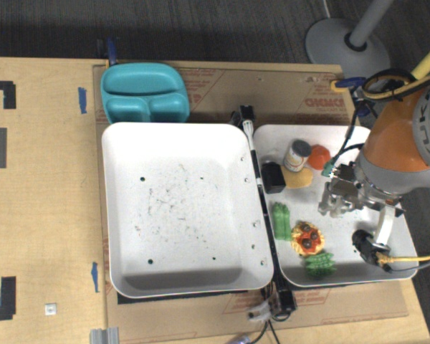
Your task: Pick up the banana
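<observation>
The arm reaches in from the right, its orange band (390, 145) over the right bin (344, 274), and the gripper (334, 203) hangs low over the middle of that bin. From this slant I cannot tell whether the jaws are apart or together, and nothing is visible between them.

The banana (299, 178), as best I can make out, is the pale yellow piece toward the back of the right bin. It sits to the left of the gripper and apart from it, outside the jaws. A small jar (296, 155) rests against its far side, an orange ball (319, 156) sits just beside the jar, and a black block (272, 178) lies on the banana's left by the bin wall.

Nearer the camera lie a green piece (280, 221), a yellow-and-orange toy (306, 238) and another green piece (319, 264). The left bin (179, 206) sits alongside, with a teal tray (145, 92) behind it on the bench (43, 192).
</observation>
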`<state>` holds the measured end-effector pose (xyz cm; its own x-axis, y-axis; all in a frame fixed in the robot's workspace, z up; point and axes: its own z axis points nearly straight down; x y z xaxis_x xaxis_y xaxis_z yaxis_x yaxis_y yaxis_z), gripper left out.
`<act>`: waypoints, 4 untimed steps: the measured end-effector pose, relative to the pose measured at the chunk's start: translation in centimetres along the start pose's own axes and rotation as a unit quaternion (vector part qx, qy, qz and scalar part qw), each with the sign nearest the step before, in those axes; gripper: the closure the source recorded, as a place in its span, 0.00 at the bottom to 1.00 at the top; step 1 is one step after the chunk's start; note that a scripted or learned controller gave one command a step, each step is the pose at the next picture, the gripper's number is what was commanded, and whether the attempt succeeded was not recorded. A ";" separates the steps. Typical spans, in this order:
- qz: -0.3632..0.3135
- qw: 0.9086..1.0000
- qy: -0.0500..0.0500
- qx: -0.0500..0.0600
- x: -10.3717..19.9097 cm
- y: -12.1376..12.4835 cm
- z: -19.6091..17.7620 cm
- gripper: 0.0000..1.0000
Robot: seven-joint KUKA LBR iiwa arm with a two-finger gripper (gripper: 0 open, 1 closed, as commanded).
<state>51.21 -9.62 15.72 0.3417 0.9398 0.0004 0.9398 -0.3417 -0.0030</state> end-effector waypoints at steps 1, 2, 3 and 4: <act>0.000 1.000 0.000 0.000 0.0 0.0 -1.0 1.00; 0.008 1.000 0.000 -0.003 -0.6 -2.5 5.7 1.00; -0.095 0.995 -0.001 -0.002 -6.5 -0.2 -5.4 1.00; -0.007 1.000 0.000 0.000 -2.1 -0.1 3.9 1.00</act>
<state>50.42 -11.59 11.79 0.3282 0.9446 0.0006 0.9446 -0.3282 -0.0030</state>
